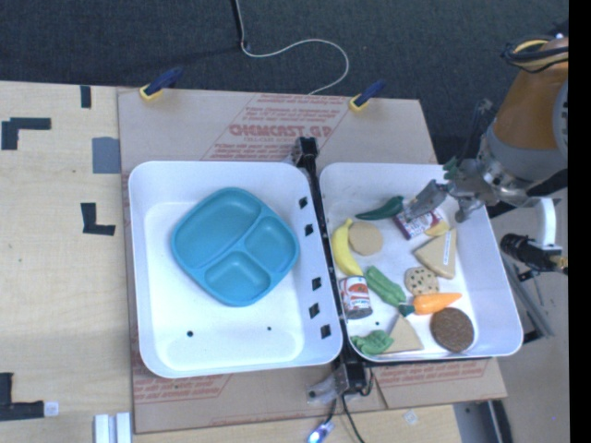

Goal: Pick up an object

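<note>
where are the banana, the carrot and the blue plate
banana (344, 247), camera view, middle of its yellow curve
carrot (434, 302), camera view, middle of its orange body
blue plate (235, 245), camera view, ridge between its compartments

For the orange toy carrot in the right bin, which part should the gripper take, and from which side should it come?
Probably the middle of the orange toy carrot, from straight above, fingers closing across its narrow width. It lies flat and roughly left-right, so its long sides are the ones to pinch. Crowding is a risk: the round brown cookie sits just below it and the speckled cracker just above.
</note>
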Motion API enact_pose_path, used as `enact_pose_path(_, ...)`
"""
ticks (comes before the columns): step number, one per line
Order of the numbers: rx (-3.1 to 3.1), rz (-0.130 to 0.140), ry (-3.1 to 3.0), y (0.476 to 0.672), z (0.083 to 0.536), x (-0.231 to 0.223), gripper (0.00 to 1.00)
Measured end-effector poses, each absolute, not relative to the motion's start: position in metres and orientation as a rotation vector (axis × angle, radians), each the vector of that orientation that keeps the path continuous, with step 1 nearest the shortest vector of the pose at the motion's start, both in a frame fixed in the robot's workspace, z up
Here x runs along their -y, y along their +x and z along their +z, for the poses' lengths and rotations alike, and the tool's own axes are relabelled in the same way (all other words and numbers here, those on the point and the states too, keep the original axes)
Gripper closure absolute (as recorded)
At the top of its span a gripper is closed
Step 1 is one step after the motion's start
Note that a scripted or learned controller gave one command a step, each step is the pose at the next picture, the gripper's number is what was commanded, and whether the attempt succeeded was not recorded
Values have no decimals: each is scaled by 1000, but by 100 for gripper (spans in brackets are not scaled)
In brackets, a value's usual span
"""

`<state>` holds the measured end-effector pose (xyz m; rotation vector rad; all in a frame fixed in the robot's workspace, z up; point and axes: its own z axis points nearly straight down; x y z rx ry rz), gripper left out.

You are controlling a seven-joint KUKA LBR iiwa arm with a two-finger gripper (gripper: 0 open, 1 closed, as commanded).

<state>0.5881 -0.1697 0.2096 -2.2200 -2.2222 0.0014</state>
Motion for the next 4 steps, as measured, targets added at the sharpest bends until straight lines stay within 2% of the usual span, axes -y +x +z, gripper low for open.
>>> enact_pose_path(1, 2228, -4, -2214, 539, 270, 107, 0)
enact_pose_path(2, 2223, 2, -2214, 496, 274, 68, 0)
enact_pose_path(3, 2229, -3, -2214, 483, 324, 13, 0)
enact_pose_path(4, 2233, -8, -2212, 484, 384, -46, 0)
